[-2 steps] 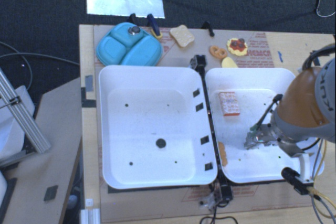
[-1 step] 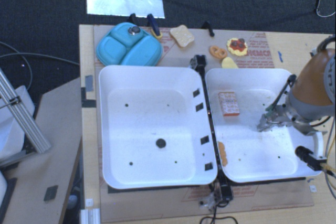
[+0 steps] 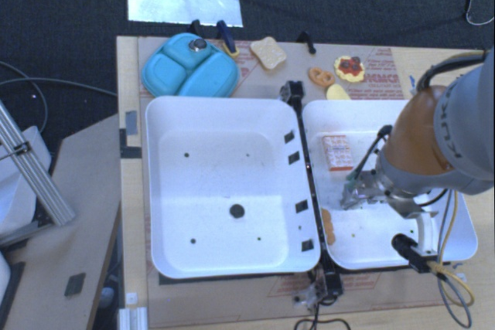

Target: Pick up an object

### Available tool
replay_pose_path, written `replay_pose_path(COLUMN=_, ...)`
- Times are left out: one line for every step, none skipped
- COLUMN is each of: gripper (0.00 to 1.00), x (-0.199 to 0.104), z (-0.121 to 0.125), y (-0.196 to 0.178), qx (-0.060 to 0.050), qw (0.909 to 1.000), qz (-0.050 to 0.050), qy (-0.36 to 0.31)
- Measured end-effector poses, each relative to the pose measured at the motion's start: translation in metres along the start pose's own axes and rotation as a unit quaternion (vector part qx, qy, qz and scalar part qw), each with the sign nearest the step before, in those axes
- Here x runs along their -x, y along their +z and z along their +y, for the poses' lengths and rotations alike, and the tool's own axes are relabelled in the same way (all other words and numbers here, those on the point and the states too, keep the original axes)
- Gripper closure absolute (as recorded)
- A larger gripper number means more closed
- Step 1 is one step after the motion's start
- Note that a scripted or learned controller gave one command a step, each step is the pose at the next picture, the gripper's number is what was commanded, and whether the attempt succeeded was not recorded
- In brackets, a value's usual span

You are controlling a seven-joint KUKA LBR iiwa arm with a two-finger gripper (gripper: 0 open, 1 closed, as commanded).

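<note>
My gripper hangs low over the middle of the right bin, under the arm's grey and orange wrist. A small red-and-white packet lies in that bin just up and left of the gripper. An orange biscuit-like piece lies against the bin's left wall, below and left of the gripper. Nothing shows between the fingers from here. The arm hides the right part of the bin.
The left bin has a small dark disc on its floor. Behind the bins lie a blue divided plate, a toast slice, a pretzel, a small pizza toy and a yellow piece.
</note>
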State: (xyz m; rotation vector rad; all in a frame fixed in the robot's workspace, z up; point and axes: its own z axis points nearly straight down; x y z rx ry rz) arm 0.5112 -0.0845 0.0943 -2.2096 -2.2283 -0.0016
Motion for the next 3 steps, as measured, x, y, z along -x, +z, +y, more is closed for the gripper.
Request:
replay_pose_path(gripper=1.00, x=-0.096, z=0.026, y=-0.095, qx=0.007, qw=1.0000, qz=0.000, qy=-0.003)
replay_pose_path(gripper=1.00, x=-0.140, z=0.074, y=-0.121, qx=0.005, qw=1.0000, qz=-0.001, qy=0.000)
replay_pose_path(gripper=1.00, x=-0.199, z=0.134, y=-0.066, qx=0.004, qw=1.0000, qz=-0.001, qy=0.000)
